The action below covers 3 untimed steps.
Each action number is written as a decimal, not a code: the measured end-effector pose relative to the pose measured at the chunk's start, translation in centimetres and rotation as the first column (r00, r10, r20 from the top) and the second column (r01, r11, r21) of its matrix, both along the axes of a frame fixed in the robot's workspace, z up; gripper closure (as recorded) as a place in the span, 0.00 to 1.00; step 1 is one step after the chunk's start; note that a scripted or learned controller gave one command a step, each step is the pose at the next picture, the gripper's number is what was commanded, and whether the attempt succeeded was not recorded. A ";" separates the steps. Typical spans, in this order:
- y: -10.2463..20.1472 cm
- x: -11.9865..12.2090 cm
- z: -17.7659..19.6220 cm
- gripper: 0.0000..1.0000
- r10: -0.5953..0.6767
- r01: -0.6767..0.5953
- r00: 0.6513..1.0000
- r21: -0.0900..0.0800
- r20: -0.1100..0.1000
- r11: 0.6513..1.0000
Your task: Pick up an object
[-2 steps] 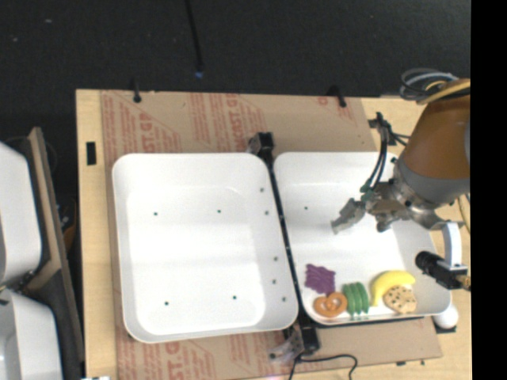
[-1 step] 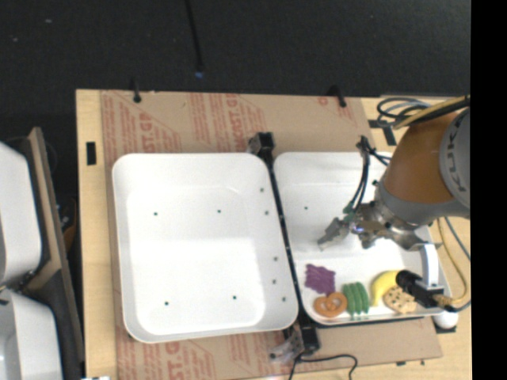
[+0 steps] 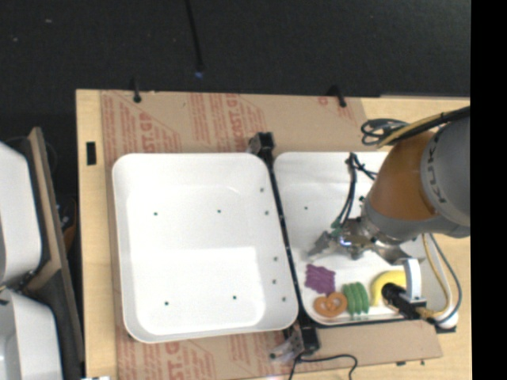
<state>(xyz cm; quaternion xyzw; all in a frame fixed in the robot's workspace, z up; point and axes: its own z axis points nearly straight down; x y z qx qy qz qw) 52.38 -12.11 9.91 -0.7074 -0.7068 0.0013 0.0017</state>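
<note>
Purple crumpled object (image 3: 320,277), perhaps soft, just below gripper (image 3: 342,242), jaws' state unclear.

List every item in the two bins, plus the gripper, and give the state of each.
gripper: low in the right bin, above the purple piece, nothing seen between its fingers
purple piece: lying loose on the bin floor
orange ring: lying flat at the front wall
green ridged piece: lying beside the ring
yellow piece: lying partly under the arm
right bin: holds all four
left bin: level on the bench
</note>
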 end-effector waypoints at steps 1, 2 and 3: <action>-0.1 0.2 1.3 1.00 -0.001 0.001 1.000 -0.001 0.006 1.000; -0.3 -0.7 6.3 1.00 -0.001 0.001 1.000 -0.001 0.009 1.000; -0.3 -0.7 12.3 1.00 0.000 0.000 1.000 -0.001 0.005 1.000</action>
